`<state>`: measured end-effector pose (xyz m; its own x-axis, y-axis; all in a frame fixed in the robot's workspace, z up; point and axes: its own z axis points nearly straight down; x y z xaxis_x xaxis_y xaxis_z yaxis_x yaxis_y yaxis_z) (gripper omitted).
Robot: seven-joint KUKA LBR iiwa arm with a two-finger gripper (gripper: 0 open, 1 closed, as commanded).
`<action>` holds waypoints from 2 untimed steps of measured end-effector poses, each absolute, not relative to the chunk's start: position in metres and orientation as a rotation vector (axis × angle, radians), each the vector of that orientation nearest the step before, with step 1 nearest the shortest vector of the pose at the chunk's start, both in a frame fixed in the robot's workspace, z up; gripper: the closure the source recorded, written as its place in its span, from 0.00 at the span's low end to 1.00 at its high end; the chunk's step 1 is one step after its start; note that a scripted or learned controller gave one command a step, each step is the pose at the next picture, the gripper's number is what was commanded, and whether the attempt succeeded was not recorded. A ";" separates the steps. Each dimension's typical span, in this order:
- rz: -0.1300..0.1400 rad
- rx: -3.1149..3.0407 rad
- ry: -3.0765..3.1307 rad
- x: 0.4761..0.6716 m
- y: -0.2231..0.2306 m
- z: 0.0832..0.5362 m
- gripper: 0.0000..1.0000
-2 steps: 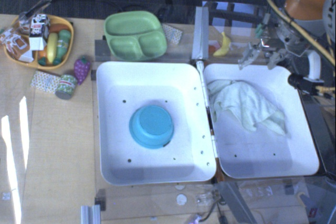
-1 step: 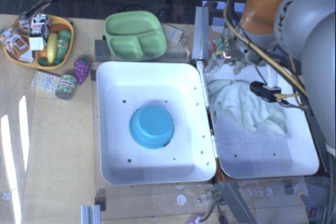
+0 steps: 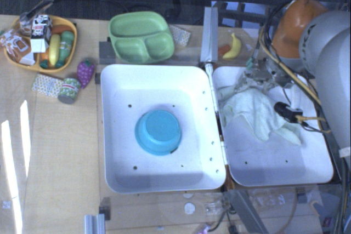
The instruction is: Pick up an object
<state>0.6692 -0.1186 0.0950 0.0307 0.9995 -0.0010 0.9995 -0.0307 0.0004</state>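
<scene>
From where I stand, the pick looks barely begun. The hand (image 3: 255, 75) is low over the far edge of the right bin (image 3: 274, 164), at the upper end of a crumpled pale cloth (image 3: 256, 113) that lies across the far half of that bin, toward its right edge. It seems to touch or nearly touch the cloth, but nothing is visibly lifted. I cannot tell whether the hand is released or clenched, since its tip is lost among cables and folds. The cloth seems the likely target, being the 1 loose thing in that bin. In the left bin (image 3: 112, 134) a blue bowl (image 3: 158, 131) sits near the middle, well apart from the hand. A toy banana (image 3: 235, 45) lies beyond the right bin's far edge, and a green divided plate (image 3: 140, 36) sits on the surface behind the left bin. The grasp and the lift both look left to do.
</scene>
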 end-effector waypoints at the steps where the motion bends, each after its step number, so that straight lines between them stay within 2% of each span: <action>1: 0.001 2.251 2.190 0.670 -0.116 0.104 1.00; 2: 0.001 2.352 2.083 0.642 -0.053 0.183 1.00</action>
